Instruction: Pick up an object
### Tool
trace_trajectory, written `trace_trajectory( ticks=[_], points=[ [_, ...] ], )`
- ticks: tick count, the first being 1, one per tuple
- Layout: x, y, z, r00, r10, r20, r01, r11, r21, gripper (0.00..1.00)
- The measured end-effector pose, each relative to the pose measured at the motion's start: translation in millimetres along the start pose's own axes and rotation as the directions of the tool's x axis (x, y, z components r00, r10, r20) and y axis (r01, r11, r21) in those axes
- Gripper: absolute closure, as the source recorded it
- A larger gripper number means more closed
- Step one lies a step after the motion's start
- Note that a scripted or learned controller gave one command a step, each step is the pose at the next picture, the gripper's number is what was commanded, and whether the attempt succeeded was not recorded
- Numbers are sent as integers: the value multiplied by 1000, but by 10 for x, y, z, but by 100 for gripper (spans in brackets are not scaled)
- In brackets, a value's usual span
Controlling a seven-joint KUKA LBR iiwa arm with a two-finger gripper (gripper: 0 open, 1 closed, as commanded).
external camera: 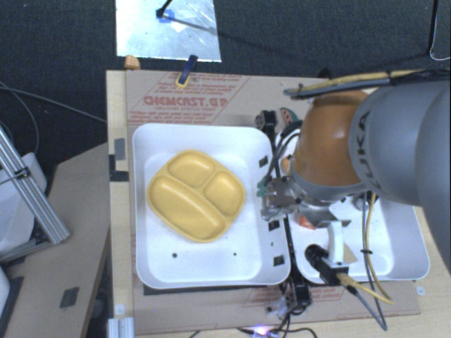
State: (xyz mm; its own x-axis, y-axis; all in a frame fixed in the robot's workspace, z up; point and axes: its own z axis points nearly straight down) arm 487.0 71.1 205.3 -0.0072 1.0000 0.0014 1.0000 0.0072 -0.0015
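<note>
We cannot tell how the gripper point(276, 204) is set, as the grey and orange arm point(338, 146) hides it above the seam between the bins. A yellow divided plate point(196, 194) lies just beside it in the left bin point(204, 266). The right bin point(402, 252) sits alongside on a cardboard-covered bench point(190, 101).

Red "CHEMCAST" lettering on the brown board point(187, 101); partial "UKA" on the grey arm point(394, 153).
</note>
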Motion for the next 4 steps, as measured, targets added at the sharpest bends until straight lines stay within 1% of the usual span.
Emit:
trace_trajectory(
  ticks=[1,2,3,4],
  points=[
    [-272,7,-603,1000,8,1,-7,1000,-9,100],
    [177,24,-127,1000,0,0,0,1000,2,100],
    [-282,976,-113,1000,9,4,-9,1000,-10,100],
    [405,799,-153,1000,-3,-2,3,1000,-3,100]
  ],
)
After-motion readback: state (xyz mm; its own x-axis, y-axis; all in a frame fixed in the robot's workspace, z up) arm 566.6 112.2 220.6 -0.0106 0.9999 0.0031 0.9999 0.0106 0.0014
